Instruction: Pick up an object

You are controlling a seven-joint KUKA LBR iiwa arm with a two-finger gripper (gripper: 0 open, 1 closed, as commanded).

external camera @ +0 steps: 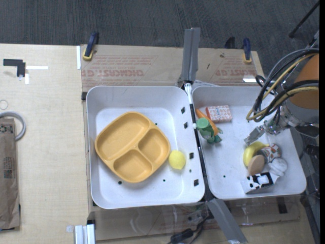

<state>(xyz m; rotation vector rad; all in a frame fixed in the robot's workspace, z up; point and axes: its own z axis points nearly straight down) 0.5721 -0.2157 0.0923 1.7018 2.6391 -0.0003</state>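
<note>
The arm's gripper [258,134] hangs over the right bin [223,179] — finger state unclear — just above a banana [252,150] at the bin's three o'clock; a yellow tray [132,146] fills the left bin [96,136].

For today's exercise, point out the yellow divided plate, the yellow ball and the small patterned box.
yellow divided plate [133,146], camera view, centre ridge.
yellow ball [177,160], camera view, top surface.
small patterned box [219,114], camera view, top face.
</note>
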